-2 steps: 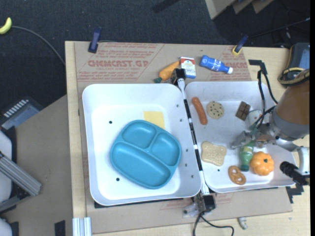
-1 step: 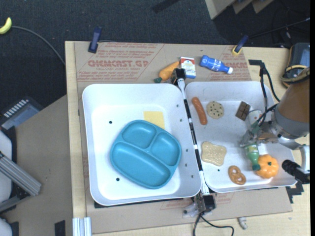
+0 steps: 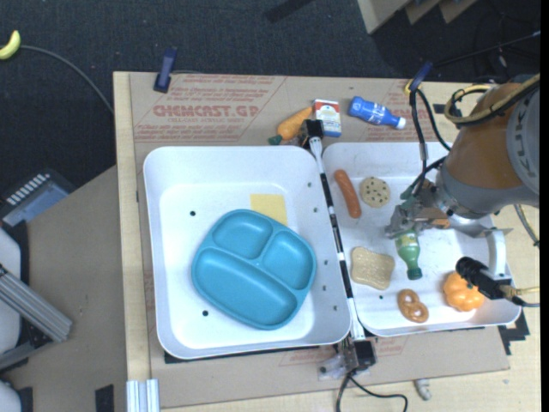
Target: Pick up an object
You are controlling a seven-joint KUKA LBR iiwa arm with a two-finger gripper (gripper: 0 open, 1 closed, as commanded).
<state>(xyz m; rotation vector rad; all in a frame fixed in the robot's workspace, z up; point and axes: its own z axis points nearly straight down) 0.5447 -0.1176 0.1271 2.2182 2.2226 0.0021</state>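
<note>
Right bin [image 3: 390,158]: the claw [image 3: 408,228] is low over the middle of the bin, reaching in from the right. It sits right at the top end of a small green bottle [image 3: 411,258], which lies on the bin floor.

Progress, as we judge it: the approach looks made, but the lift is not. Nothing is off the floor. The bottle seems the likeliest target, though we would not swear to it. What remains is closing on it, raising it and carrying it clear.

Claw state: we cannot tell whether it is apart, together or clamped on anything. The metalwork blurs into one grey clump against the bottle cap.

Also in this bin:
- a sausage [image 3: 346,193] and a cookie [image 3: 374,191] towards the far side
- a bread slice [image 3: 372,268] just beside the bottle
- a pretzel [image 3: 413,305] and an orange lumpy item [image 3: 462,292] near the front rim

Left bin [image 3: 171,187]: a blue divided plate [image 3: 253,267] with a yellow square [image 3: 268,205] peeking out behind it, partly covered.

Hard to read:
- whether claw and bottle touch
- what the orange item is
- the floor under the wrist, which the arm hides

Tabletop [image 3: 214,101], beyond the bins: a carrot [image 3: 293,124], a small carton [image 3: 327,117] and a blue bottle [image 3: 376,112].
</note>
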